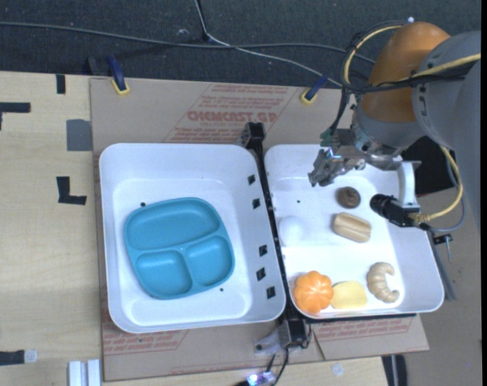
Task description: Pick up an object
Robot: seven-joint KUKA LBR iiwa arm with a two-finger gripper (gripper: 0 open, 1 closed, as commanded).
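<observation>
My claw (327, 170) over right bin (296, 167), upper part, near donut (349, 197). Claw state: cannot tell. Bun (352, 227) below donut, apart.

This is a robotics lab or test cell, not a home or shop. A pale wooden bench (34, 240) carries black tape marks at nine o'clock and a brown cardboard sheet (219, 111) with red print, clamped at twelve o'clock by blue and yellow clips (117, 77). Two shallow white bins (115, 163) sit side by side on it, joined by black brackets at the centre. Loose black cables (211, 34) trail across dark carpet at twelve o'clock. The grey industrial arm (436, 87) with its orange band and yellow wiring enters at two o'clock. Toy food (312, 291) lies at five o'clock.
</observation>
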